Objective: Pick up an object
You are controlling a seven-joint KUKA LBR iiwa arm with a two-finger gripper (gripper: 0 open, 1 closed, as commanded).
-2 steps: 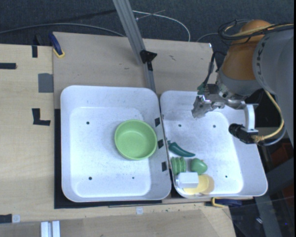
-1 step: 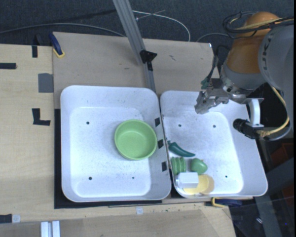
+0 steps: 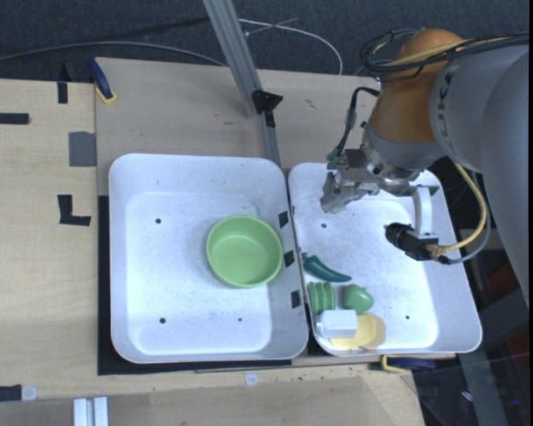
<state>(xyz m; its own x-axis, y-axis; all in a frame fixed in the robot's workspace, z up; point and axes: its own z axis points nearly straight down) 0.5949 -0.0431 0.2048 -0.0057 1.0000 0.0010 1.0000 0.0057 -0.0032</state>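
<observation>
A green bowl [image 3: 243,251] sits upright in the left bin [image 3: 142,185], right of its middle. In the right bin [image 3: 426,318], several small things crowd the near left corner: a dark green pepper-like piece [image 3: 325,272], a green ridged piece [image 3: 321,295], a rounded green piece [image 3: 358,299], a white block [image 3: 339,322] and a yellow piece [image 3: 371,331]. My gripper [image 3: 336,199] hangs over the far left part of the right bin, well clear of that pile, and I see nothing between its fingers.
A grey pole [image 3: 234,43] slants up from the bench behind the bins. Black cables [image 3: 293,29] loop across the dark floor at the back. The arm's grey body [image 3: 480,105] covers the right bin's far right corner. Wooden bench surface [image 3: 35,264] lies left of the bins.
</observation>
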